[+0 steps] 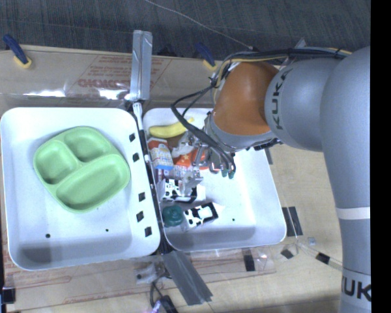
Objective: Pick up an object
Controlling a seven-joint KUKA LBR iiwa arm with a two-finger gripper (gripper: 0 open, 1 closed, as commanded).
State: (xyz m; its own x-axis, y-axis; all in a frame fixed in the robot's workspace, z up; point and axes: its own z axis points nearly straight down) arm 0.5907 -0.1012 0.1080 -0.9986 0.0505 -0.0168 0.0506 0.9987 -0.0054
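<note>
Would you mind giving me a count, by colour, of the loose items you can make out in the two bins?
Green: 1, the divided plate in the left bin.
Yellow: 1, the banana in the right bin.
Teal: 1, a small round item.
Black-and-white: 1, a patterned piece.
Red, white and blue: a jumbled cluster under the gripper, too overlapped to count.
Total clearly separable: 4.

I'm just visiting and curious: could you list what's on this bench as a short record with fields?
left bin: holds a green divided plate
right bin: small items piled along its left side, among them a banana and a teal round item
arm: grey with orange band, reaches over the right bin
gripper: low above the pile; grasp unclear
</note>
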